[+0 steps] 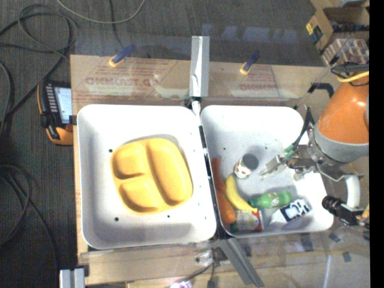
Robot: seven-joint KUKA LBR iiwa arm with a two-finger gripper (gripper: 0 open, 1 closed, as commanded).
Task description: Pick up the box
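In the right bin [282, 116], a small box [247, 221] with red, orange and white print lies against the front wall. It sits just below the tip of a banana [235, 195] and the green bottle [271, 199]. My gripper [271, 165] hangs over the middle of that bin, above and to the right of the box and apart from it. It is open with nothing between its fingers. A small round can [245, 165] sits just left of the fingertips.
A dark blue and white packet [295, 210] lies at the right bin's front right. A carrot [222, 197] lies along its left wall. The left bin [90, 137] holds a yellow divided tray [153, 174]. Cables and a pendant [55, 110] lie on the floor at left.
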